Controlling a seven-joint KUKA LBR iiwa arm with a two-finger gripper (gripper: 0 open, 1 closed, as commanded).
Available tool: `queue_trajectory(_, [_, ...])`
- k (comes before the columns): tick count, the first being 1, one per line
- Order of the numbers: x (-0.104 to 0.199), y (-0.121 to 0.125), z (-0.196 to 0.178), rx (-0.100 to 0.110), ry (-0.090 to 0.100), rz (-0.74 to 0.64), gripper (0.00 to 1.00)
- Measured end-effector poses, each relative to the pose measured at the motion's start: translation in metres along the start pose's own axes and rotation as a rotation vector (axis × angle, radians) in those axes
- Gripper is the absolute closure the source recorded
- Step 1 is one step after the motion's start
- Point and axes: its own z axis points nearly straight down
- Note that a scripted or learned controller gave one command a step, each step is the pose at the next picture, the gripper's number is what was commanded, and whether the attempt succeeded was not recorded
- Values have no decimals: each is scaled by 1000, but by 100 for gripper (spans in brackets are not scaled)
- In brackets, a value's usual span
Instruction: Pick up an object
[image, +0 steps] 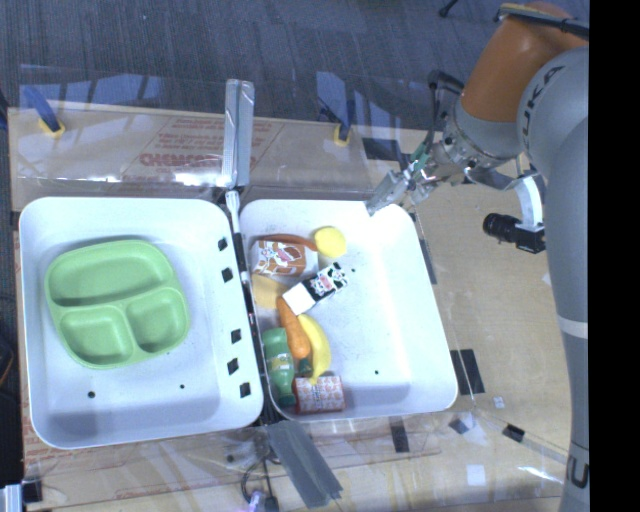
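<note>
Hovering over the far right corner of the shallow white right bin (425, 330), my two-finger gripper (385, 197) carries nothing; whether it is spread or closed I cannot tell. Below it, along the bin's left side, lie a small yellow ball (330, 240), a black-and-white carton (318, 289), an orange carrot (294, 328) and a yellow banana (318, 345). The left bin (60, 420) holds a green divided plastic tray (115, 300).

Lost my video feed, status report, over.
Pincer above right bin's far rim, holding nothing. Toy food piled along that bin's left side, untouched. Green tray in left bin. Nothing in the way.
</note>
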Motion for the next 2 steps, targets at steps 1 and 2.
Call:
queue_trajectory(1, [16,-12,116,2,2,-50,0])
queue_trajectory(2, [58,18,147,-13,-15,-177,0])
